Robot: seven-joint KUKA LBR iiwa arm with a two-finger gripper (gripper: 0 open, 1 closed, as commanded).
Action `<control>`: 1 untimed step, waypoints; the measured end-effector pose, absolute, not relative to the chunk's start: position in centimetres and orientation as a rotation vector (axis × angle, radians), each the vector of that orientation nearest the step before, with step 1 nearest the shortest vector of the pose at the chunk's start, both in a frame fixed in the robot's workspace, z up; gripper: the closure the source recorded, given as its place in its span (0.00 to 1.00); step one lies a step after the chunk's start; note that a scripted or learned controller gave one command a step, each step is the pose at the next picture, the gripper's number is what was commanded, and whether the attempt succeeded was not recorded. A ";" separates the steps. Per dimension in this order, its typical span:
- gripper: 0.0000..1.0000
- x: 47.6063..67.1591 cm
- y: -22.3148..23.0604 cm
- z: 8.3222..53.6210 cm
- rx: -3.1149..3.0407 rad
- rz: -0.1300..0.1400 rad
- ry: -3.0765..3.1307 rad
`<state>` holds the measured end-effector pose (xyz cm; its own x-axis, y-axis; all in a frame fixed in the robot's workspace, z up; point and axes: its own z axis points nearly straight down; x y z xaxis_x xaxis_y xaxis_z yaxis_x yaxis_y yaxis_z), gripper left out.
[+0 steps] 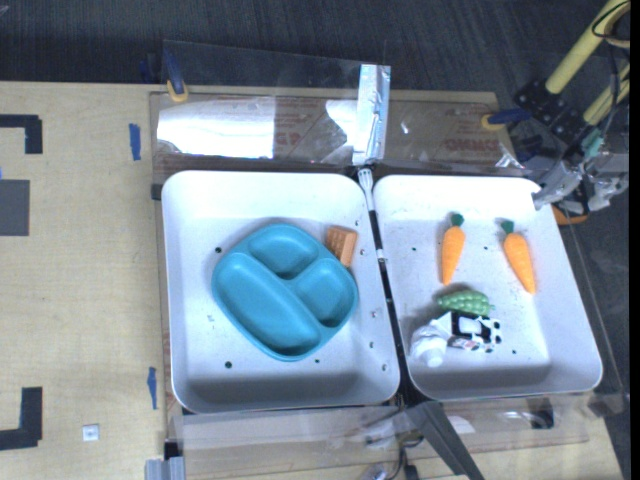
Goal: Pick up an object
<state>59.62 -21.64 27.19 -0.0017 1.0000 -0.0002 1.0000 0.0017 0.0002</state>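
The bench (70,268) is a pale wooden surface, and it carries two shallow white bins side by side. The left bin (190,368) holds a big blue divided plate (284,288), and a small orange-brown block (342,243) lies touching its upper right edge. The right bin (575,358) holds the smaller things: two toy carrots, one near the middle (452,253) and one to its right (519,258), well apart from each other. Below them lie a green pea pod (462,301) and a black-and-white toy (470,333), close together.

The gripper (588,190) sits at the upper right corner of the right bin, above the rim; I cannot tell how its tip stands, because the picture is blurred there.

The right carrot seems the nearest choice. It is probably light and stiff plastic, a little slippery, so I judge it best to take it across the thick orange middle, not at the green top.
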 end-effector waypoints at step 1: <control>0.00 60.9 -22.2 14.4 2.163 0.007 2.266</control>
<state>60.92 -22.19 14.38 -0.0461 0.9989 -0.0036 0.9989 0.0462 0.0094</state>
